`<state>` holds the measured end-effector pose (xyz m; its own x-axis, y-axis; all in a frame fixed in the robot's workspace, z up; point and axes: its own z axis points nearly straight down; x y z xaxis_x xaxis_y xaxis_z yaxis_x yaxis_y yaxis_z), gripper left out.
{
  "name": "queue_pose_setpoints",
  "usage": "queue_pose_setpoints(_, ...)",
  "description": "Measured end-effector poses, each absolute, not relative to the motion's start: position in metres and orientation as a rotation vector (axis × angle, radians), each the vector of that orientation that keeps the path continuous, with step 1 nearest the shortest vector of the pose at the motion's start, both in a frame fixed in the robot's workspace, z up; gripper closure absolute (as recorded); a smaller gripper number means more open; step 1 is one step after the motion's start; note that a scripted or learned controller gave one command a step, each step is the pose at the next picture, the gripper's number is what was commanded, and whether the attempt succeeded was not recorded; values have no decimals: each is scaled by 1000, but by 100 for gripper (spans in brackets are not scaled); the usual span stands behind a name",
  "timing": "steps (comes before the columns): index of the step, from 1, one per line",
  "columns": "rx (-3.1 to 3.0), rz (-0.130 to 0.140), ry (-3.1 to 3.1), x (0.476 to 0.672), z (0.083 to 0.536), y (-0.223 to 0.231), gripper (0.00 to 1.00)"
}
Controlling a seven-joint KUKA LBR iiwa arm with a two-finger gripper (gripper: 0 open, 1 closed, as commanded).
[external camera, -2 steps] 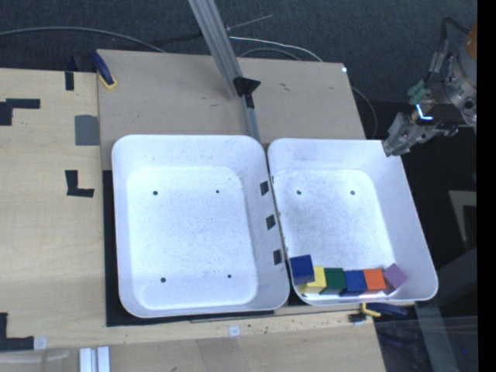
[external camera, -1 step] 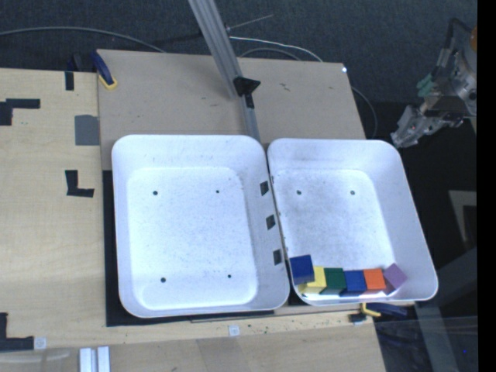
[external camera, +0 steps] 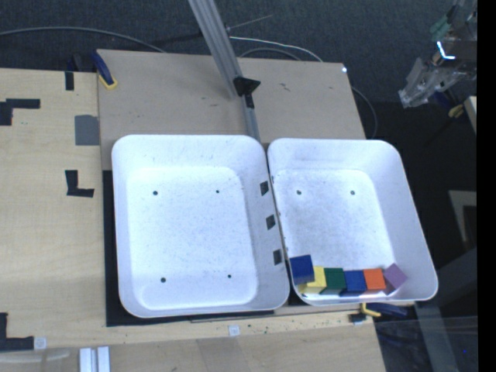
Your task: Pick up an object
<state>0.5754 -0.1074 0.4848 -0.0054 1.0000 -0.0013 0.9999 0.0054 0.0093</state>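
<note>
Gripper: gripper (external camera: pixel 422 84) hangs high at the upper right, off the bench and well apart from both bins — nothing is visible in its grasp, and how far it is open cannot be told.
Left bin: left bin (external camera: pixel 132 208), shallow and white.
Right bin: right bin (external camera: pixel 341 169), touching the left bin along one side; it holds small coloured blocks in a row along its near wall.
Blocks, left to right: blue block (external camera: pixel 301 267) stacked on a yellow block (external camera: pixel 313 286), then green block (external camera: pixel 334 278), a second blue block (external camera: pixel 355 281), orange block (external camera: pixel 374 278), purple block (external camera: pixel 394 274), tilted against the corner.
Look: small, square-edged, matte, solid colours.
Handling, as a judgement: probably light, stiff and not fragile.
Where to grip: likely the raised blue block — its upper sides stand free, while the others sit packed side to side against the wall.
</note>
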Motion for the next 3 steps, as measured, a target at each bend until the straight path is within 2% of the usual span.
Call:
queue_pose_setpoints(1, 2224, -7, 2220, 631, 429, -149, 100)
queue_pose_setpoints(2, 2211, 9, 2221, 595, 540, -108, 100)
queue_pose_setpoints(3, 2224, -4, 2214, 645, 541, -181, 100)
